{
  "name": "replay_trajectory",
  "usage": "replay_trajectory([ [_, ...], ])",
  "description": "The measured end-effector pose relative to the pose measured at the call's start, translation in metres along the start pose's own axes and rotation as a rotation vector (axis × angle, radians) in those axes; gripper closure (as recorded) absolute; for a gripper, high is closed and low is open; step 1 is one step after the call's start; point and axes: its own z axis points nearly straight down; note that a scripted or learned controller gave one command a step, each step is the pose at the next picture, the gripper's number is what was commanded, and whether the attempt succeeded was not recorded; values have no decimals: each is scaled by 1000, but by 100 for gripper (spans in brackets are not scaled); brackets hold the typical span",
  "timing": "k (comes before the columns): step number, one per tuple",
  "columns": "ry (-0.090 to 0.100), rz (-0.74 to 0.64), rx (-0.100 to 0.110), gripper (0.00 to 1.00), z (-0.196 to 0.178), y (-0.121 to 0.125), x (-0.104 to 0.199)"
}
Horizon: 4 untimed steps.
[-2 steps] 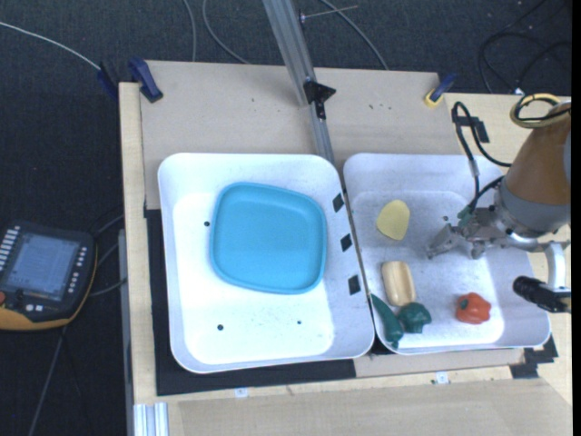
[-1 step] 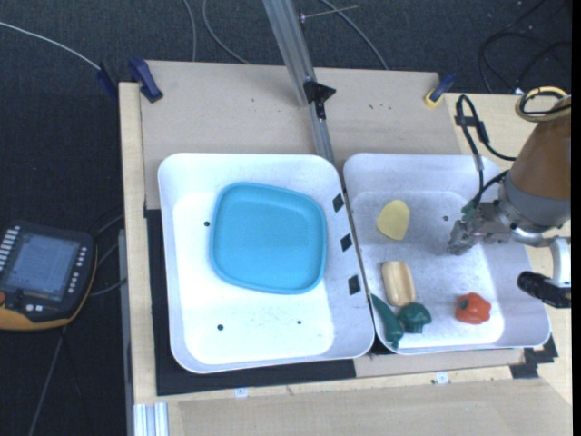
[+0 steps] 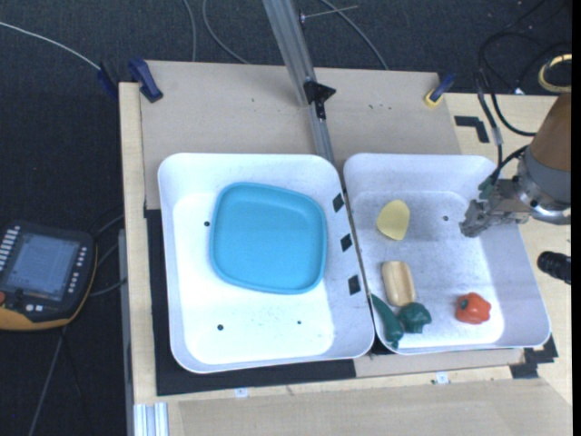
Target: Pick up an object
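Observation:
The right bin (image 3: 508, 252) holds a pale yellow rounded piece (image 3: 394, 219) near its upper left, a tan bread-like roll (image 3: 398, 282) below it, a dark green toy (image 3: 399, 319) at the front left corner and a red pepper-like toy (image 3: 472, 308) at the front right. My gripper (image 3: 477, 220) hangs over the bin's upper right part, above bare floor, to the right of the yellow piece. Nothing shows between its fingertips.
The left bin (image 3: 182, 243) holds a blue square plate (image 3: 269, 237). A metal rail (image 3: 295, 53) runs from the top down to the gap between the bins. Cables lie on the dark floor around the bench, and a pendant (image 3: 41, 271) sits at the left.

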Motion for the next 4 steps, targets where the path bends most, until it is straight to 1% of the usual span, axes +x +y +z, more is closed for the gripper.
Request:
replay_trajectory([
  [1, 0, 1, 1, 100, -43, -1, -2],
  [2, 0, 0, 0, 100, -101, 1, 7],
  [3, 3, -5, 5, 100, -98, 13, 68],
  [4, 3, -4, 5, 100, -99, 31, 122],
])
